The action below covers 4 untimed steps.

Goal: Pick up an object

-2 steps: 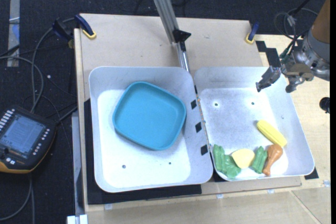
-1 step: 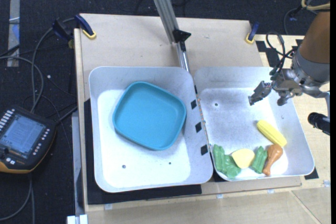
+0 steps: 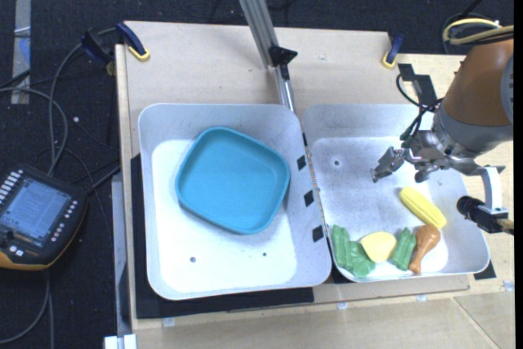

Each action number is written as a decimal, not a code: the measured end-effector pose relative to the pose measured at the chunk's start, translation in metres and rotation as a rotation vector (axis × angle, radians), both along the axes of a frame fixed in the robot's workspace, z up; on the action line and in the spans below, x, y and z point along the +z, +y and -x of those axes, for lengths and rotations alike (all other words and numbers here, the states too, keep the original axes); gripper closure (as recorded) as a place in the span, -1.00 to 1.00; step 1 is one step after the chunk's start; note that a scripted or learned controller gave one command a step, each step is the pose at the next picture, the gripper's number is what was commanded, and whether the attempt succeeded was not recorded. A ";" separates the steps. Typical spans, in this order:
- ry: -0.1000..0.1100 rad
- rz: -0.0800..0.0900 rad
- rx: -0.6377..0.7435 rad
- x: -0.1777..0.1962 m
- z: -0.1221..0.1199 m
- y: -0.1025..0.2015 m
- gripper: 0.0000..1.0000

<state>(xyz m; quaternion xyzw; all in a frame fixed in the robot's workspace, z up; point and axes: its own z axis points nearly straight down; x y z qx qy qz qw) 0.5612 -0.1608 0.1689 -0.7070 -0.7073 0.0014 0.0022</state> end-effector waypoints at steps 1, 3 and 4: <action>0.000 0.000 0.000 -0.056 -0.007 0.005 -1.00; -0.010 0.002 0.001 0.006 -0.016 0.012 1.00; -0.010 0.002 0.000 0.068 -0.015 0.012 1.00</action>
